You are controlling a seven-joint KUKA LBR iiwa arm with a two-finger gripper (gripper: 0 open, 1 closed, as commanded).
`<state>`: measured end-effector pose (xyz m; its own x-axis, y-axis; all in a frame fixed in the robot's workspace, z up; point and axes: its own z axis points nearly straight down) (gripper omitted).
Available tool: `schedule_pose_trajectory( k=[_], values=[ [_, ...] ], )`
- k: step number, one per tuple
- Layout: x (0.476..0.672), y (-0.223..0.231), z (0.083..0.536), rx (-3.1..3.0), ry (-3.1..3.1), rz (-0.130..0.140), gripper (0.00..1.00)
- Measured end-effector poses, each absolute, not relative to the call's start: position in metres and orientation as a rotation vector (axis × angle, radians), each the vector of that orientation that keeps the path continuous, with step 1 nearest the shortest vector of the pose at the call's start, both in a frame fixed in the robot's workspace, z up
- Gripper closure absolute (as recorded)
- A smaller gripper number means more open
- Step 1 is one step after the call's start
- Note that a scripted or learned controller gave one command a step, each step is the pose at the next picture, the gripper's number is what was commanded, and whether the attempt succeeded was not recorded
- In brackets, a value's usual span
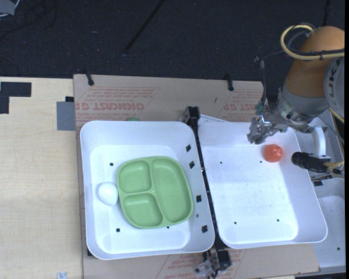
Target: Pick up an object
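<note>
The jaws [260,130] are seen over the right bin's [262,225] far edge; whether they are apart cannot be told. A red ball [273,153] lies just beside them. A green tray [154,192] and white egg [107,193] are seen touching in the left bin [134,135].

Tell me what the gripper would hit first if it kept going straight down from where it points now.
Probably the bare floor of the right bin near its back wall. The gripper hangs just left of and behind the orange ball, so it would likely miss the ball; depth is hard to judge.
</note>
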<state>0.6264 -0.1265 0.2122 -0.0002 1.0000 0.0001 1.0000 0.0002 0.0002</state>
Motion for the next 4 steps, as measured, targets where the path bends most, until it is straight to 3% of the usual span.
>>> schedule_pose_trajectory(
  k=[3, 4],
  values=[
    [0.55, 0.006, 0.214, 2.223, 2.228, -0.006, 1.0],
    [0.539, 0.051, 0.226, 2.219, 2.228, -0.002, 1.0]
  ],
)
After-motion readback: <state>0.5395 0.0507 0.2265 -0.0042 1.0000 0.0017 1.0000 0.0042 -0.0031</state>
